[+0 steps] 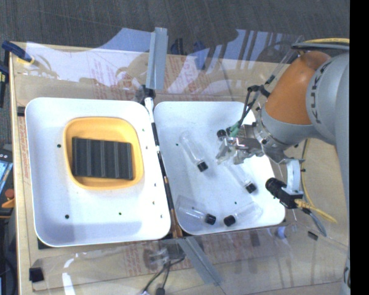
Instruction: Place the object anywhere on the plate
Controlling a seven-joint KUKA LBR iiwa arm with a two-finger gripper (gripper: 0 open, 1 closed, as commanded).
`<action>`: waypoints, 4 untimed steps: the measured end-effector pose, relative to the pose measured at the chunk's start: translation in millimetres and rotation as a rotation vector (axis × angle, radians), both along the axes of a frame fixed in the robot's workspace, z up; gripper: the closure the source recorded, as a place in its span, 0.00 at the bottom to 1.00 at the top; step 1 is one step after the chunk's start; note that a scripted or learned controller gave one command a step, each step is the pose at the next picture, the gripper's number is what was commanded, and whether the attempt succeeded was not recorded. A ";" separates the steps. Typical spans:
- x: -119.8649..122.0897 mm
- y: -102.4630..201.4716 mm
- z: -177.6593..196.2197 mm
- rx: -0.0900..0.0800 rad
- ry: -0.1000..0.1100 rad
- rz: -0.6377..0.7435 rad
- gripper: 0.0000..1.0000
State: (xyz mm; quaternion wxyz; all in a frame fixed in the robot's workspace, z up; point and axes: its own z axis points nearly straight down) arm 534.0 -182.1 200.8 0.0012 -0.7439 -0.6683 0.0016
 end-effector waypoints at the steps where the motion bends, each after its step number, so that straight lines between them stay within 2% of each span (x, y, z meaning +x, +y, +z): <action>1: 26.5 40.1 22.4 0.001 -0.002 0.217 1.00; 2: 43.7 82.1 17.1 0.002 -0.001 0.474 1.00; 3: 73.8 143.4 52.7 0.002 -0.002 0.674 1.00; 4: 73.9 143.2 52.8 0.001 -0.002 0.674 0.00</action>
